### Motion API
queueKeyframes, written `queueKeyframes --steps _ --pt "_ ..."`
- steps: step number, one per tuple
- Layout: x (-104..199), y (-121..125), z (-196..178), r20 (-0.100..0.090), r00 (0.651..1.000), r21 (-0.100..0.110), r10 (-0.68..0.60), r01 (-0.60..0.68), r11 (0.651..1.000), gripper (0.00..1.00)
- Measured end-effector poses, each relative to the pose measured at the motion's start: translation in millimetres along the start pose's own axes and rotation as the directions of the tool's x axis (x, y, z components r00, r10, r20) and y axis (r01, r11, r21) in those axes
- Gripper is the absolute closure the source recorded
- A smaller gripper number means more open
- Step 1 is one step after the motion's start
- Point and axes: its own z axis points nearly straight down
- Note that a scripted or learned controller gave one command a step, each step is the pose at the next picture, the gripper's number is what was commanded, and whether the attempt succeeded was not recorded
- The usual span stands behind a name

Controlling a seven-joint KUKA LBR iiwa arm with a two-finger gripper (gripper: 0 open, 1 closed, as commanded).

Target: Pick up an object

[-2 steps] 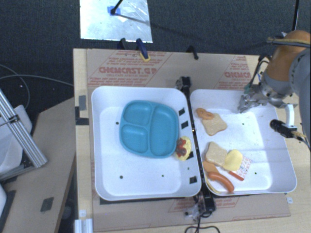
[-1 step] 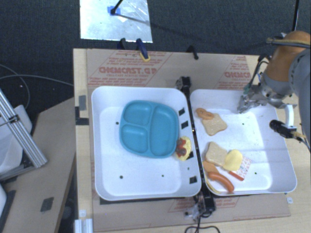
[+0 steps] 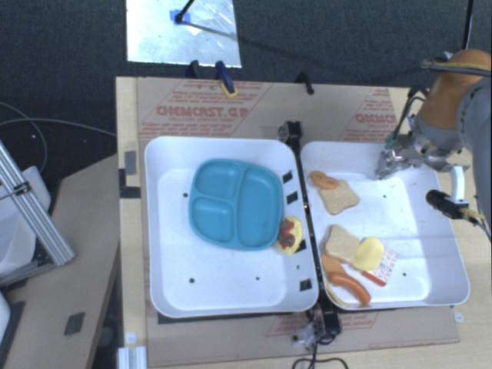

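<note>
The right bin (image 3: 442,275) holds several toy foods. A toast slice (image 3: 340,197) lies near its left wall with a small orange piece (image 3: 323,180) touching its upper corner. Lower down, a second bread slice (image 3: 340,244), a yellow piece (image 3: 370,253), a red-and-white packet (image 3: 386,265) and an orange sausage (image 3: 347,284) sit clustered together. My gripper (image 3: 390,164) hangs over the bin's upper right part, right of the toast and apart from it, with nothing visibly held.
The left bin (image 3: 169,283) carries a blue divided plate (image 3: 234,204). A small yellow-and-red food piece (image 3: 290,234) rests at the plate's lower right edge, against the divider between the bins. The grey arm (image 3: 453,114) comes in from the right.
</note>
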Motion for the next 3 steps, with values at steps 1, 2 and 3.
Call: queueKeyframes --steps 1,2,3 --pt "-0.7 0.1 -0.1 0.0 1.0 0.0 0.0 0.0 1.0 1.0" --pt "-0.6 0.1 0.0 0.0 1.0 0.0 -0.001 0.001 1.0 1.0" --pt "-0.5 0.1 0.0 0.0 1.0 0.0 -0.001 0.001 1.0 1.0"
